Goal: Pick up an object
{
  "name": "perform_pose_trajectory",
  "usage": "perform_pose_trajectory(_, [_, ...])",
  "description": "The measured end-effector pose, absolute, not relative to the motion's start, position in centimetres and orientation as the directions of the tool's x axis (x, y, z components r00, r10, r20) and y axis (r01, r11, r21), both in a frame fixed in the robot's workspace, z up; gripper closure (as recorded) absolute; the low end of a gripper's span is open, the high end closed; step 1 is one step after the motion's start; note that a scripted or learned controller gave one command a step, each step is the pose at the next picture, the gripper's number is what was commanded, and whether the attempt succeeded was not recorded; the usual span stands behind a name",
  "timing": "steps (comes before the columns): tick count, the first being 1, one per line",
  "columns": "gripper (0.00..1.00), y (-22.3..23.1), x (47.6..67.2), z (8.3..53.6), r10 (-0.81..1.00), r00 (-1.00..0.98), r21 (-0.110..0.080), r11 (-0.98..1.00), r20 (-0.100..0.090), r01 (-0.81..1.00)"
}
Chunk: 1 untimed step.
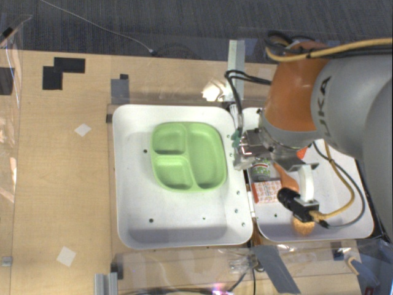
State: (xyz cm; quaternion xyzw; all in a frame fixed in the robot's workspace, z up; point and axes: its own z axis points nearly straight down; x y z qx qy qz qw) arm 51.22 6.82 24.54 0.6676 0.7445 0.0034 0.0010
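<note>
My gripper (247, 152) hangs low over the left edge of the right bin (344, 226), under the grey arm with its orange band. Just below it lie a small can with a green label (261, 171) and a red and white packet (266, 192). A white oblong object (305, 184) lies to their right, and a brown rounded thing (302, 227) rests near the bin's front wall. A bit of orange (301, 154) peeks out from under the arm. The arm hides much of this bin.
The left bin (141, 220) holds a green divided plate (187, 157) near its middle. A white crumpled object (212, 91) lies on the bench behind the bins. Black tape marks (61, 71) sit on the bench at far left.
</note>
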Motion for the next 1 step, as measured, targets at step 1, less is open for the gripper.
perform_pose_trajectory(1, [1.00,8.56,48.68,18.34,0.910,0.415,-0.001,-0.415,0.000,0.910])
